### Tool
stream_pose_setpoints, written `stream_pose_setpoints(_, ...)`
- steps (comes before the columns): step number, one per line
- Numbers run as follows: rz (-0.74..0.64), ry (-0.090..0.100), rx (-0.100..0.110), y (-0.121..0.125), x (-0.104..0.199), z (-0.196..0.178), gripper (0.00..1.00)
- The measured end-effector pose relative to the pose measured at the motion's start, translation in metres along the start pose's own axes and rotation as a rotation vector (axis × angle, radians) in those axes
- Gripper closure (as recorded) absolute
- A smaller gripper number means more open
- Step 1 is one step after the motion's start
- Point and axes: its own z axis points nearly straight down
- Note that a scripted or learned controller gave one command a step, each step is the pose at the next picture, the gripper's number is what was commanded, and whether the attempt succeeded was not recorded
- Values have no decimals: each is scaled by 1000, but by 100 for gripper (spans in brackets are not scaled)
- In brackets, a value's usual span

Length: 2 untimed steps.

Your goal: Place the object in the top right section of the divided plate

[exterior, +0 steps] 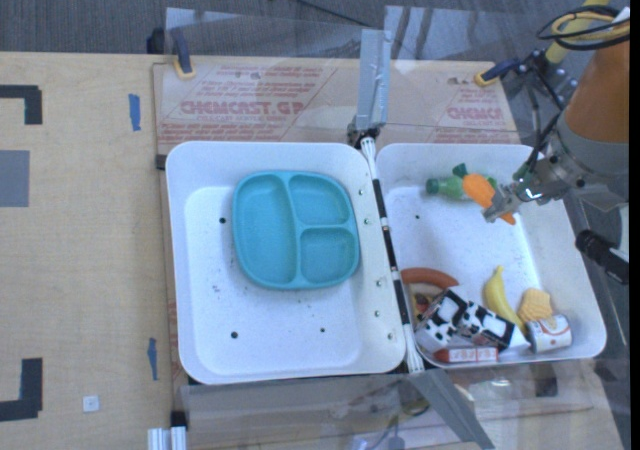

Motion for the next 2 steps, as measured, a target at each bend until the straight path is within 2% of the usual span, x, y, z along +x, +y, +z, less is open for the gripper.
stream_pose_setpoints(1, -201, 3, 3, 25, 84, 14, 100)
stream_pose_setpoints(2, -442, 3, 3, -4, 147, -17, 100)
